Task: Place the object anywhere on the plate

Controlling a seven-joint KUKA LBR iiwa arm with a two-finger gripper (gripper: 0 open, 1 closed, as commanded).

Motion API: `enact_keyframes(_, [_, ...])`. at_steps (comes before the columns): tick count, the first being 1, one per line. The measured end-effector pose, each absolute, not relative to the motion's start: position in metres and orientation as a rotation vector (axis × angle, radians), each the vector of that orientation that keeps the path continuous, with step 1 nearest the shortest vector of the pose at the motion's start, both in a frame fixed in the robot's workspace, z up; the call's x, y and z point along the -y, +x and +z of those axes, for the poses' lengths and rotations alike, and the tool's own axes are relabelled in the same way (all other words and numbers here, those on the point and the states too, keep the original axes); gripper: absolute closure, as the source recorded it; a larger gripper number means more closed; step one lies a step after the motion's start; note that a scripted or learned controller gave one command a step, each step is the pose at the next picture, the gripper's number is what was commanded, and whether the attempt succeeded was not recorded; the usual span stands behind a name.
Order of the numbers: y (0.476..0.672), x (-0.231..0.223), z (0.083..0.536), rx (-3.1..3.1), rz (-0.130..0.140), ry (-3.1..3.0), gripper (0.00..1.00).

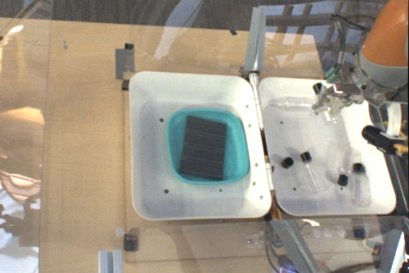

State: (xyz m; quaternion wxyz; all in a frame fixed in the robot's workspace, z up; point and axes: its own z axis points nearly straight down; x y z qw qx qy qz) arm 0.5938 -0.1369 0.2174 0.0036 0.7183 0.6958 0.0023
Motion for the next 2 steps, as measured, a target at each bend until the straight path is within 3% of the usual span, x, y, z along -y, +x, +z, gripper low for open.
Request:
enact_keyframes(1, [0.6327, 0.118, 0.3362, -2.408, 0.009, 1.999, 1.0])
enact_keyframes(2, [0.6326, 0.1178, 0.3361, -2.408, 0.009, 1.999, 0.0])
